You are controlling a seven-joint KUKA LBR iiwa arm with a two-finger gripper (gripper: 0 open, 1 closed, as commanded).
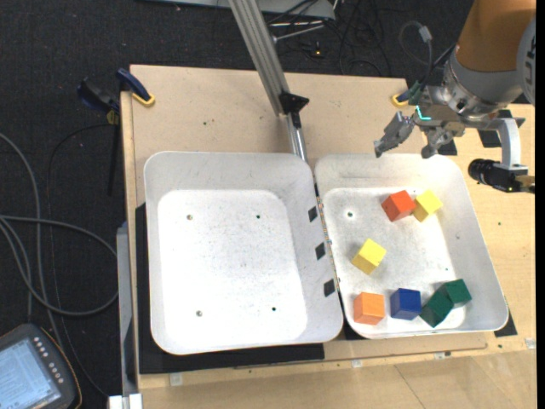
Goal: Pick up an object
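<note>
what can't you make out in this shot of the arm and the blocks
- Arm: camera view, cut off by the top and right edges above the orange band.
- Green blocks: dark, pressed together; whether one block or two is unclear.
- Pincer: small and slightly blurred above the right bin; nothing shows between its fingers.

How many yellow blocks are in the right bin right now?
2. One yellow block sits near the far wall, touching the red-orange block; the other yellow block lies alone mid-bin. None looks hidden.
</note>
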